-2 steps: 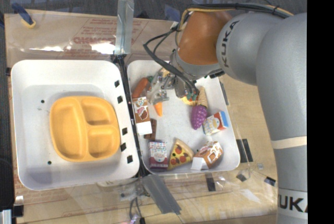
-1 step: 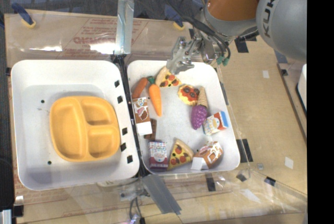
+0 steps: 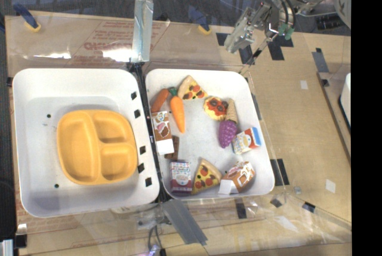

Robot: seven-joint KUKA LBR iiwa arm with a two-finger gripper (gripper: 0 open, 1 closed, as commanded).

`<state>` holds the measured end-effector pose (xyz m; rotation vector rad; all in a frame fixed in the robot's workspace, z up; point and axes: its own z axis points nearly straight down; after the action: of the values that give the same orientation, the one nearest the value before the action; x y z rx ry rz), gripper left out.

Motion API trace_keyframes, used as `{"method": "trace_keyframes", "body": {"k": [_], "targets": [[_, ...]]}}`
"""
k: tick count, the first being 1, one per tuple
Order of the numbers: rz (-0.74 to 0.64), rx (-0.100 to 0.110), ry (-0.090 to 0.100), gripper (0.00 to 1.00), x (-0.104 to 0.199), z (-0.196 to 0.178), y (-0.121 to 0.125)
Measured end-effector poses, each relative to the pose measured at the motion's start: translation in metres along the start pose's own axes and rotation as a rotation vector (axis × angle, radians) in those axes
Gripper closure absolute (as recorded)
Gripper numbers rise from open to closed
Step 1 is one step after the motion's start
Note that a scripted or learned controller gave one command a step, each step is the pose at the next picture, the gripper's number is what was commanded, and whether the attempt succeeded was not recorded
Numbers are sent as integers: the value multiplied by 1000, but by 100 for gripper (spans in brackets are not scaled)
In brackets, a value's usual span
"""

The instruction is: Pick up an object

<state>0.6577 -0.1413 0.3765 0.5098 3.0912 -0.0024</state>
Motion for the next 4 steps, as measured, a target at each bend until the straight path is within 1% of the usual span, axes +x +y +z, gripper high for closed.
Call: {"method": "trace_keyframes", "body": {"k": [1, 2, 3, 4], "targets": [[115, 2, 0, 100, -11, -81, -70], [-329, 0, 2, 100, -7, -118, -68], [-841, -1, 1, 100, -22, -118, -62], [-1206, -1, -1, 100, -22, -118, -62]]}}
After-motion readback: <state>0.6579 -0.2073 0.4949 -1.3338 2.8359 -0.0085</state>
